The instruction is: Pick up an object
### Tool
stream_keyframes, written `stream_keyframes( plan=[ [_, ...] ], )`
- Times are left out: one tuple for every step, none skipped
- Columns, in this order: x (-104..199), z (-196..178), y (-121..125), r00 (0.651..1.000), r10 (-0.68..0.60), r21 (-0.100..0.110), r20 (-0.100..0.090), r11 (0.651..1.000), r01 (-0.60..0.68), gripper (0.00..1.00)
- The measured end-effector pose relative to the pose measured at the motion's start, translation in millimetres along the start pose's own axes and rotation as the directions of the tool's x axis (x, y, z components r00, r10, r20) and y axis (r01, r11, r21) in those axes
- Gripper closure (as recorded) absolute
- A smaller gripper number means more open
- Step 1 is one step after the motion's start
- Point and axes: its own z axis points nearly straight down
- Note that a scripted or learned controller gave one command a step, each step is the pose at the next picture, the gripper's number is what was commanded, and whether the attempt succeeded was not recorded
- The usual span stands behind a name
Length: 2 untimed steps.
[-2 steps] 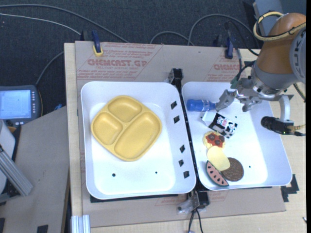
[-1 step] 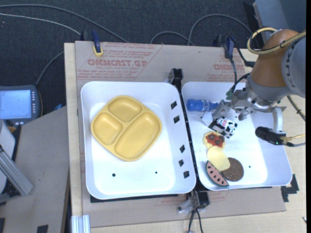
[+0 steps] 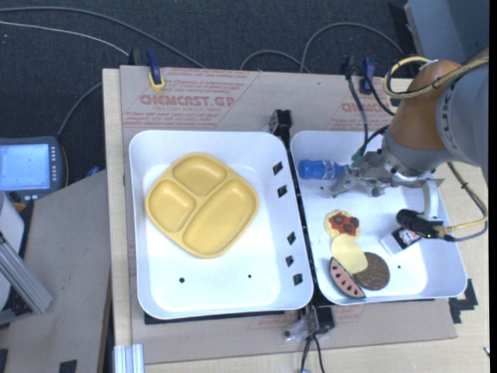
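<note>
Two shallow white bins sit side by side on the bench: the left bin bears a yellow plastic plate with three compartments, and the right bin holds a scatter of small things. The grey arm with its orange band reaches in from the right and hangs over the far half of the right bin, its two-finger gripper pointing toward the divider between the bins.

A small blue cylinder, seemingly a bottle or can lying on its side, rests near the far left corner of the right bin, just beside the gripper's tips on their left. It lies next to the fingers and not between them, so nothing is seen to be held. Whether the jaws stand open or closed cannot be told (the metal parts blur together from this slanted height).

Nearer the camera, well apart from the gripper, lie a small round pizza-like toy with red spots, a pale yellow rounded piece touching it, a brown disc and a watermelon-slice toy, red with a dark rind, at the near left corner. A small black-and-white block sits toward the bin's right side.
</note>
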Motion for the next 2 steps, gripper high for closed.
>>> stream_keyframes(
  plan=[
    [-1.1,-8.5,-2.6,1.000,0.002,0.007,0.001,1.000,-0.002,1.00],
    [-6.0,-71.9,3.6,1.000,0.001,-0.001,0.004,1.000,-0.001,1.00]
  ],
)
